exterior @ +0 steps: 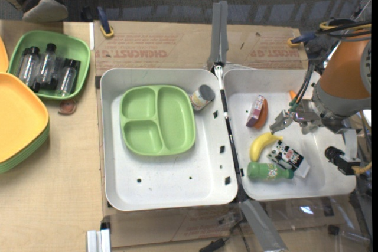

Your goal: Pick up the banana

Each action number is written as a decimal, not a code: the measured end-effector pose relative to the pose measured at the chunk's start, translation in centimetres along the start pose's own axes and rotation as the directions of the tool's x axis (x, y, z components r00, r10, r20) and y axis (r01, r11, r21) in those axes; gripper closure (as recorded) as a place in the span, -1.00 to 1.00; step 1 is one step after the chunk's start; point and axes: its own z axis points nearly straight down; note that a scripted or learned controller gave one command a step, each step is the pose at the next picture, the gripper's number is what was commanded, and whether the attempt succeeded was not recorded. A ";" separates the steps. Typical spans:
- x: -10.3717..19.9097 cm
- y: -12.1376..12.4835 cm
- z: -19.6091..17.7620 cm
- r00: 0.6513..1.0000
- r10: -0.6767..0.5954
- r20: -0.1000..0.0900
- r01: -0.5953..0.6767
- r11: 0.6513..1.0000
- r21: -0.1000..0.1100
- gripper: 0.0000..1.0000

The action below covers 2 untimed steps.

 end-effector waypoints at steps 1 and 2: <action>5.4 -3.3 3.6 0.975 0.222 0.000 -0.222 0.975 0.001 -1.00; 5.2 -3.4 2.8 0.974 0.227 0.000 -0.227 0.974 0.003 1.00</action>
